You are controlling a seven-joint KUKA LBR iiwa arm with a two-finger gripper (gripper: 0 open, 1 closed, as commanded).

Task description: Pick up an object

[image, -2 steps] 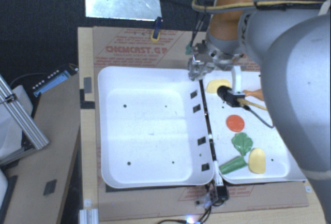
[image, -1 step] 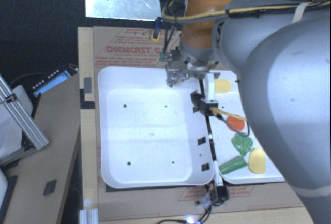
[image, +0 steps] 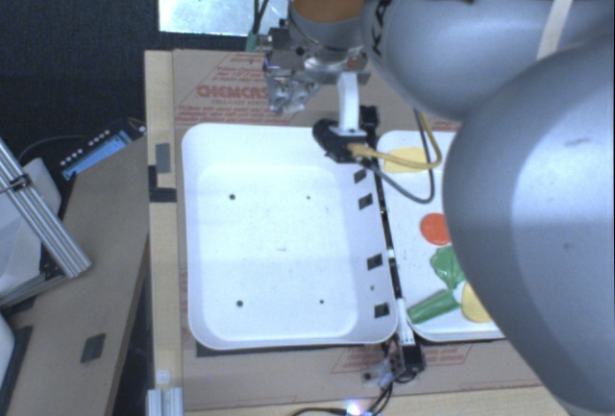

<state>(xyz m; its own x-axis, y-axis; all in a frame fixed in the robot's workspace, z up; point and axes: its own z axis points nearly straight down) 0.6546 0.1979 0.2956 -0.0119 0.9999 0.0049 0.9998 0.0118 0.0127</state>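
Grey arm (image: 500, 116) fills right frame; gripper (image: 288, 97), fingers' state untellable, hovers upper centre, approaching; next, descend toward orange round piece (image: 434, 229).

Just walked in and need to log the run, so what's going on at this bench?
A grey KUKA arm reaches in from the right over two white bins. Its claw hangs above the far edge of the left bin, with nothing visibly held. The things to pick lie in the right bin: a yellow piece, an orange disc and green pieces, partly hidden by the arm. No pick looks made yet.
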